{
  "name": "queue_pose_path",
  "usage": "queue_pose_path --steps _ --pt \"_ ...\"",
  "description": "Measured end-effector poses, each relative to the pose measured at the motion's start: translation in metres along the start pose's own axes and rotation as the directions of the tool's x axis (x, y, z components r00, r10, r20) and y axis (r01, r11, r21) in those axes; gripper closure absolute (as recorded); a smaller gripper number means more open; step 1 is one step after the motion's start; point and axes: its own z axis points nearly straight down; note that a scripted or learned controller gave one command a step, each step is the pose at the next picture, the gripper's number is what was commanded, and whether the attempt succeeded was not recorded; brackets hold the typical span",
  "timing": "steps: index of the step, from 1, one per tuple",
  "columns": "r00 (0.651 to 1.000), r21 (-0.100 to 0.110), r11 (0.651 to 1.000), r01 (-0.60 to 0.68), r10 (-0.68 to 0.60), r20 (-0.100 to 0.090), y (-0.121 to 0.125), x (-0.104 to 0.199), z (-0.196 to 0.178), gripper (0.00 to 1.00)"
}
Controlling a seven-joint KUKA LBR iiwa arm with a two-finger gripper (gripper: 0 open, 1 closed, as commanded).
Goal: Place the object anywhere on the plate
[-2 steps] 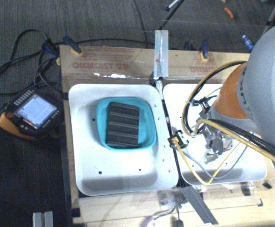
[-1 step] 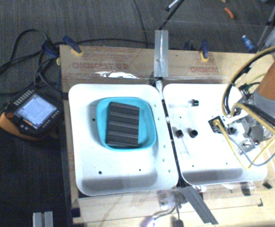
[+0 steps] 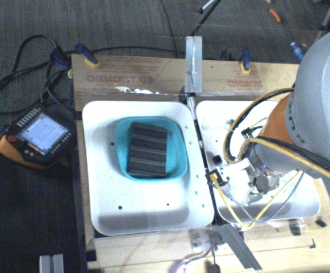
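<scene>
We see the arm reaching from the right over the right bin, probably working low there. In the left bin the blue plate already carries the dark ridged block, lying flat, so the task looks done. Our end effector hangs low; we cannot tell its state.

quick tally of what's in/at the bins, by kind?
White bins: 2, left and right
Teal plate: 1
Dark ribbed block lying on the plate: 1
Arm with gripper over the right bin: 1
Total: 5
</scene>
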Motion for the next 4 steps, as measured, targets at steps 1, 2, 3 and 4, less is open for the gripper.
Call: queue_pose_path --steps 1,2,3,4 --pt "0.972 -0.003 0.972 0.235 -0.235 0.0 0.092 -0.025 -0.023 0.0" --pt "0.915 -0.005 0.915 0.403 -0.403 0.001 0.109 -0.029 -0.128 0.0" --pt "0.999 -0.001 0.999 -0.044 0.044 0.001 0.096 -0.025 -0.034 0.0" --pt "0.999 -0.002 0.999 -0.044 0.044 0.001 0.096 -0.025 -0.034 0.0"
